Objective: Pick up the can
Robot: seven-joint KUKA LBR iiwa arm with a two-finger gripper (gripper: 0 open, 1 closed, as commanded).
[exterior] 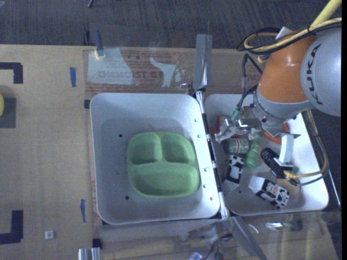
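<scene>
Overhead view of the bench [49,161], read from left to right. At the far left the wooden surface carries black corner markings and strips of blue tape. The left bin [108,112], shallow and white, holds a single green compartment tray [161,164] lying flat near its centre, with two small wells toward the far side and one long well toward the near side. A metal divider strip [203,64] runs from the far edge of the bench down to the seam where the two bins meet.

The right bin [314,194] holds a cluster of small objects. A black-and-white patterned item [233,168] lies close to the seam. Just beyond it lies the can [237,145], on its side, green and red, beside a green translucent object [253,155]. A second black-and-white patterned box [272,192] sits toward the near right of the bin.

The gripper [234,130] hangs low over the far left part of the right bin, directly above the can and apparently touching or nearly touching it. How wide the claw stands, and whether anything lies between its tips, cannot be told from this angle. The arm [293,75], orange-banded and grey, enters from the right, trailing a yellow cable [309,175].
</scene>
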